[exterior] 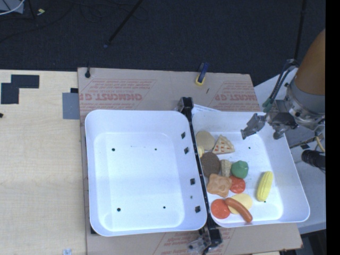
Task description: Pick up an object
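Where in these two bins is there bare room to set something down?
The left bin floor is bare wall to wall. In the right bin, bare strips lie right of the corn and behind the pizza slice. Its left half is crowded with toy food by the divider.

Counter with cardboard sheet and two bins

The pale wooden counter [37,158] carried a printed cardboard sheet [159,89]; on it two shallow white bins sat touching, the right bin [297,195] under the hand [264,127], the left bin [138,169] beyond it.
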Action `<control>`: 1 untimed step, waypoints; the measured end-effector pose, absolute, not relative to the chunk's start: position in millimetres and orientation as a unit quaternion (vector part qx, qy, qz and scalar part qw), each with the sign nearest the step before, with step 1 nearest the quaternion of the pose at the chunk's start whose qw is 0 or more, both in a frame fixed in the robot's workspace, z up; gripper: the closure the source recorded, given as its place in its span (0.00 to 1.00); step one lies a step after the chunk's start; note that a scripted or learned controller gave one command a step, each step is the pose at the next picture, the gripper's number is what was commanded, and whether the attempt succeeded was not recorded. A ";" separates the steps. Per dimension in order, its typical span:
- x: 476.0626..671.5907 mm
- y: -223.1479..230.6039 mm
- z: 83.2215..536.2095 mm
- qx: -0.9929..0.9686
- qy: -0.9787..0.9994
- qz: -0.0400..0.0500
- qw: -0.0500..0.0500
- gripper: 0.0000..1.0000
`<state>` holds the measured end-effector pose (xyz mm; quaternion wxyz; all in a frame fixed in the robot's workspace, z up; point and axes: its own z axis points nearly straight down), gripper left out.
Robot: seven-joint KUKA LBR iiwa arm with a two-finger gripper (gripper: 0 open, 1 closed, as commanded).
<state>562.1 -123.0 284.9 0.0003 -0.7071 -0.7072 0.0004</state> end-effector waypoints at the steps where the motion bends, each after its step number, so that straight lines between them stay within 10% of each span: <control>1: 560.0 -110.1 210.1 -0.707 -0.707 0.002 0.004 0.00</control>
